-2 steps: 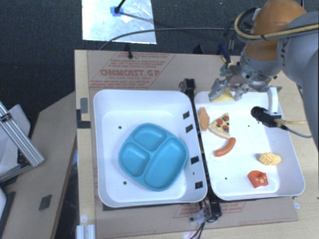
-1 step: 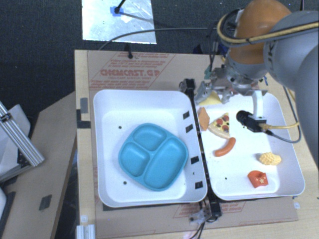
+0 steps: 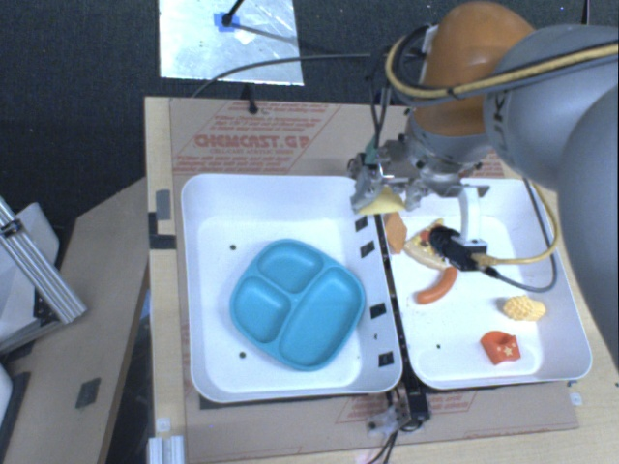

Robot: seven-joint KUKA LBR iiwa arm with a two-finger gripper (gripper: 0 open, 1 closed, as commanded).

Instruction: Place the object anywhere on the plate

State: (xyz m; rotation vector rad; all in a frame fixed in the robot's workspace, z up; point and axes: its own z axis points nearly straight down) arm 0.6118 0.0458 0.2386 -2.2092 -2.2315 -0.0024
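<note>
- The end effector (image 3: 385,189) sits at the right bin's far-left corner, seemingly clamped on a small pale-yellow plastic food piece (image 3: 383,202).
- It looks light, stiff and slippery; grip its thicker middle.
- The blue three-compartment plastic plate (image 3: 296,303) lies mid left bin.

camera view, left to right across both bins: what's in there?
Blue plate → gripper, with a yellow piece at its tip → orange-brown piece → red sausage → red piece → yellow corn. The pizza-like slice overlaps the sausage's span, so it is left out.
</note>
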